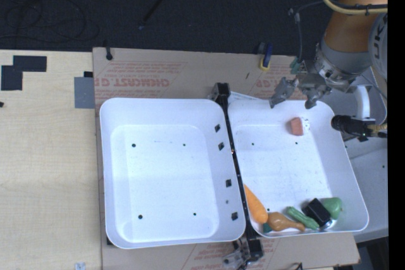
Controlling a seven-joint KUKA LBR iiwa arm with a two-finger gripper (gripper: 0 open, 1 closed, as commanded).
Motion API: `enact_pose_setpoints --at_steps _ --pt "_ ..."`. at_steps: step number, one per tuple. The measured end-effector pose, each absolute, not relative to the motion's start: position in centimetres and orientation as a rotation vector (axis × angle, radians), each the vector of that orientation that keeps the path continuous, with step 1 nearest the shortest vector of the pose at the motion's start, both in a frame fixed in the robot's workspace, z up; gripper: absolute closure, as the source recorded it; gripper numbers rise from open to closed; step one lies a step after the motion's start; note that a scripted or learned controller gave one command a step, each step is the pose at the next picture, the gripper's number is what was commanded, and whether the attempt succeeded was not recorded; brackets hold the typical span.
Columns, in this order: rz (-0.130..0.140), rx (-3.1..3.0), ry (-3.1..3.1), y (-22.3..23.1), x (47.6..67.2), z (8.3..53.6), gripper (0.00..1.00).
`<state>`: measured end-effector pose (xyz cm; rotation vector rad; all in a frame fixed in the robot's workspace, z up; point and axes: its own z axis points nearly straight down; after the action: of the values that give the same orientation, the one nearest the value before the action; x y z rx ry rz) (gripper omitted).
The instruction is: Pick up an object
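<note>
Dark floor with loose cables lies beyond the table, whose pale wood top carries a cardboard sheet and two shallow white bins side by side on it. We judge the task barely begun: nothing is lifted. The pincer hangs over the far rim of the right bin, its two dark fingers spread apart with nothing between them.

The left bin offers us nothing to take. The right bin's things are in two places. A small pink-red block lies by itself near the far right corner, just below the pincer, with a tiny white piece touching its right side. Along the near wall a cluster crowds together: an orange carrot-shaped toy leaning against the divider side, a tan piece, a green elongated toy, a black block and a green rounded object, several touching or overlapping.

What is left, as we read it, is the whole pick: descend, close, lift. The pink-red block looks the easier target, since bare bin floor surrounds it on the left and near sides, giving the fingers room. Its nearness to the far wall and the right rim is the constraint. The cluster sits tight against the near wall and corner, so fingers would have little room there and could nudge neighbours.
</note>
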<state>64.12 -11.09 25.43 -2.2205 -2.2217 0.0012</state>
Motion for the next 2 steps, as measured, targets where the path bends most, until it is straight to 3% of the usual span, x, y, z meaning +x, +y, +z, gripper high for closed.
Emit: enact_pose_setpoints --at_steps 1,2 --pt "0.016 -2.217 -2.209 -16.0 63.0 12.7 0.00" --pt "0.007 -2.223 -2.217 -21.1 62.3 11.8 0.00"
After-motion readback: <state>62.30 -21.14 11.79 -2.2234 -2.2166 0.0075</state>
